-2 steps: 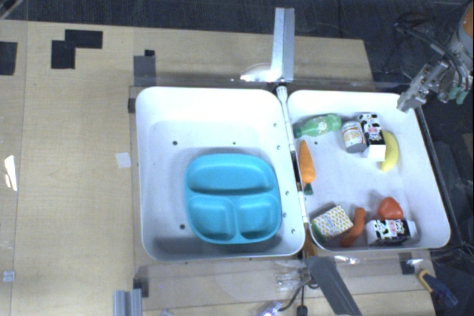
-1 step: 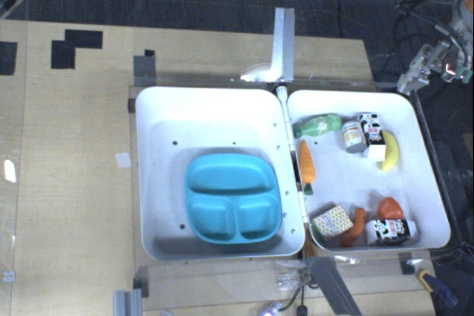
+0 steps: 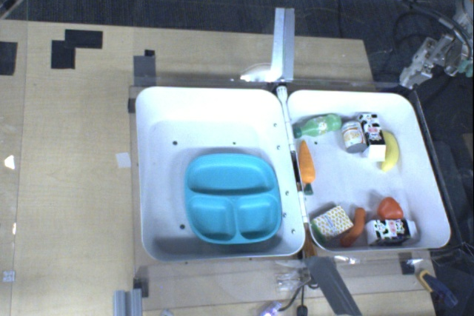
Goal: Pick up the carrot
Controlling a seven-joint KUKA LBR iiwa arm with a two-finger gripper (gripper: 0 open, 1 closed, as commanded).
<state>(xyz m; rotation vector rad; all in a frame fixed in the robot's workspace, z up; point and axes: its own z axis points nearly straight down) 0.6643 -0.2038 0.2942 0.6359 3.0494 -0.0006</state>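
Overhead view of the table [image 3: 67, 181] with two white bins side by side. The arm [image 3: 444, 54] enters at the upper right of the frame, and its jaws hang outside the bins, just beyond the far right corner of the right bin [image 3: 428, 181]. At this size and blur, one cannot tell whether the jaws are open or closed; nothing is seen between them.

The carrot [image 3: 305, 163] lies well apart from the jaws, down and to the left of them in the view. It rests on the floor of the right bin, close against that bin's left wall, with its long axis running roughly along the wall.

Nearer the jaws than the carrot, along the far side of the same bin, lie a green bottle [image 3: 318, 125], a small can [image 3: 354, 137], a black-and-white item [image 3: 369, 122] and a banana [image 3: 389, 150]. The banana is the closest of these to the jaws.

Farthest below the jaws, at the near side of the right bin, are a patterned box [image 3: 331, 220], a reddish-brown sausage-like piece [image 3: 357, 226], a red item [image 3: 390, 207] and a black-and-white carton [image 3: 389, 231].

The left bin [image 3: 152, 159], far to the left of the jaws, holds a blue divided plate [image 3: 233, 196].
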